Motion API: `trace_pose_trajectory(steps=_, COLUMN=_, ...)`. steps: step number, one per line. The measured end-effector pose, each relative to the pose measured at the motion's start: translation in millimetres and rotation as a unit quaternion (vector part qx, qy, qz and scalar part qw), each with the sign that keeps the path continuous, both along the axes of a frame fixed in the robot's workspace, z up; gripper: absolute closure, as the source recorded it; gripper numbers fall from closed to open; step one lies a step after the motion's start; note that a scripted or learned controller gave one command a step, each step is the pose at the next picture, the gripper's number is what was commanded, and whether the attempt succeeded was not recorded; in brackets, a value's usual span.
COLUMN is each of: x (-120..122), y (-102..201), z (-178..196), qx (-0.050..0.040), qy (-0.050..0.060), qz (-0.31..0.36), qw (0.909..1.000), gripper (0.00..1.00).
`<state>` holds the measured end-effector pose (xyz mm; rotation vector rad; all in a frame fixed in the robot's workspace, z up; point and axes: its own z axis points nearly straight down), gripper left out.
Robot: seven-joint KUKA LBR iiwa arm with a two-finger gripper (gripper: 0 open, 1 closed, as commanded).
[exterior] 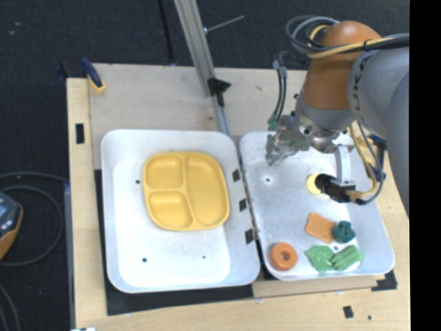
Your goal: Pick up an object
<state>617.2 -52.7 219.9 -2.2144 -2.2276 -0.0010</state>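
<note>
Orange ring (282, 255): lies in the right bin (275, 205), near its front edge.
Orange block (318, 225): further right in the same bin, touching a dark green piece (343, 232); pale green pieces (334, 258) just in front of them.
Yellow plate (186, 189): divided, in the middle of the left bin (124, 254).
Claw (279, 149): over the right bin's far left corner, well apart from the cluster. Nothing is seen in it. I cannot tell whether it is spread or pressed together.
Progress: by my judgement barely begun, since every object sits in a bin. Choosing one, descending, gripping and lifting all remain.
</note>
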Motion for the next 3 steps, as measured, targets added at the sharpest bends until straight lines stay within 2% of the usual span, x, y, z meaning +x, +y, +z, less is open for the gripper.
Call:
trace_pose_trajectory(steps=1, x=-18.6, y=44.5, z=-0.2, qx=0.0001, qy=0.0, qz=0.0, qw=1.0, gripper=1.0)
trace_pose_trajectory(steps=2, x=-32.0, y=97.2, z=17.7, qx=0.0006, qy=-0.002, qz=0.001, qw=1.0, gripper=1.0)
trace_pose_trajectory(steps=3, x=-42.7, y=141.6, z=12.2, qx=0.0, qy=0.0, qz=0.0, qw=1.0, gripper=1.0)
